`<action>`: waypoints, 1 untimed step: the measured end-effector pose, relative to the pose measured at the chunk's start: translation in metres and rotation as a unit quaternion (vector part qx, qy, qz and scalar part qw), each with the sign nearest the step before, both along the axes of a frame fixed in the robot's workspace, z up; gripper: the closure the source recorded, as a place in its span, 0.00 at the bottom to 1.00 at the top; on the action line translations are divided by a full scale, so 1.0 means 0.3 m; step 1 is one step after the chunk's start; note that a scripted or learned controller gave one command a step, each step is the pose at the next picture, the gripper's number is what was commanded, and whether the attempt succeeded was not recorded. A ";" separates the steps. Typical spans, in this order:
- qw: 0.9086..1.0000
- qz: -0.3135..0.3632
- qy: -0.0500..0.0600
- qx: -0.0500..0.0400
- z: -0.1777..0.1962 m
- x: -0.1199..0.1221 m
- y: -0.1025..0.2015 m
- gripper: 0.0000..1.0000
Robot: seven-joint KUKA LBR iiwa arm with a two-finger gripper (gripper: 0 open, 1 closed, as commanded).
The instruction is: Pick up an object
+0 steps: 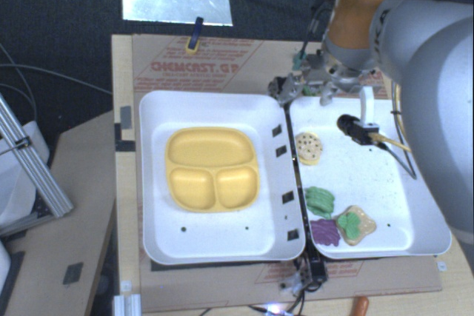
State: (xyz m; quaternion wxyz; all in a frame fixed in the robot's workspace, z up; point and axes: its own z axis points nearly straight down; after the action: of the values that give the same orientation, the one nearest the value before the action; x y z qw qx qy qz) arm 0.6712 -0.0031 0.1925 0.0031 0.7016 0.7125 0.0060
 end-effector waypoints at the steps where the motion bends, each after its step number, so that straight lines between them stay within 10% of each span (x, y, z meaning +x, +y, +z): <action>1: 1.000 -0.003 0.003 -0.002 0.014 -0.004 -0.030 1.00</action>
State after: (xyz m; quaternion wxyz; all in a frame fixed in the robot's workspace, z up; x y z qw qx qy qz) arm 0.6701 -0.0121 0.1969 0.0027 0.7037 0.7105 0.0021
